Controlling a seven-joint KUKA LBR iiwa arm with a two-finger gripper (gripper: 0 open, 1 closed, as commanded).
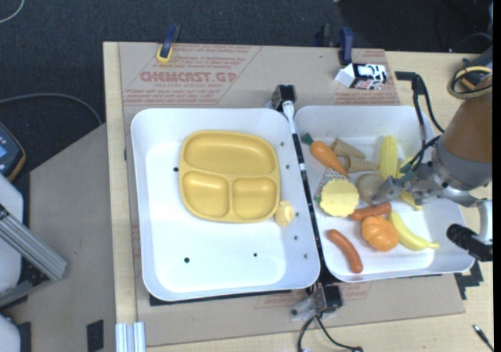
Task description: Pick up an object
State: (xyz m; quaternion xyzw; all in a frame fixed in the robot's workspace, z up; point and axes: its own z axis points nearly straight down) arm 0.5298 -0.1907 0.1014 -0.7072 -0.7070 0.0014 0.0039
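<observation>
The right bin (368,117) holds a pile of toy food. In it lie a carrot (327,156), a corn cob (388,156), a round yellow slice (339,198), a brownish potato (366,184), a small orange pumpkin (380,233), a banana (412,235), a red sausage (344,250) and a smaller red piece (369,212). My gripper (398,186) reaches in from the right and sits low over the pile, between the corn cob and the banana, close to the potato. Nothing is visibly lifted off the pile.
The left bin (211,264) bears a yellow divided tray (229,174), with a small yellow piece (284,213) by its right corner. A black divider bar (301,178) runs between the bins. The grey and orange arm (470,143) overhangs the right bin's right wall.
</observation>
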